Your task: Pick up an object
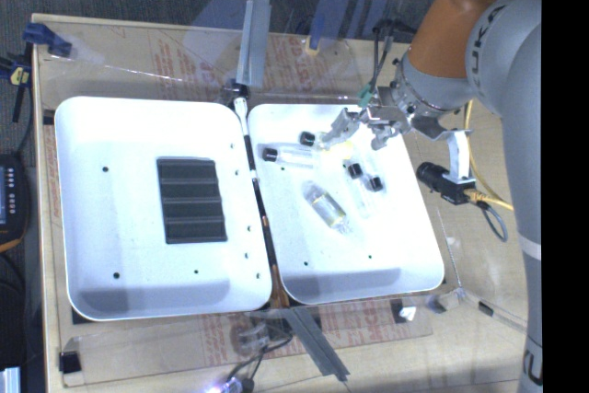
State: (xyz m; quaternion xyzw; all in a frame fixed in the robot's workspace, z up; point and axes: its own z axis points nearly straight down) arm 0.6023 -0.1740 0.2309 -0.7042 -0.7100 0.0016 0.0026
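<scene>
Objects lie loose in the right bin [419, 267]: a clear bottle [327, 205] near the middle, a clear tube with a black cap [285, 155] toward the bin's left wall, two small dark pieces [363, 176] just right of centre. Tool [366, 129] hangs over the bin's far right part, above the dark pieces; whether its fingers are spread or pressed together, cannot tell. Nothing seen between them. Left bin [92, 198] carries a black ribbed block [191, 200] at centre. Both bins sit side by side on the desk [110, 51].
</scene>
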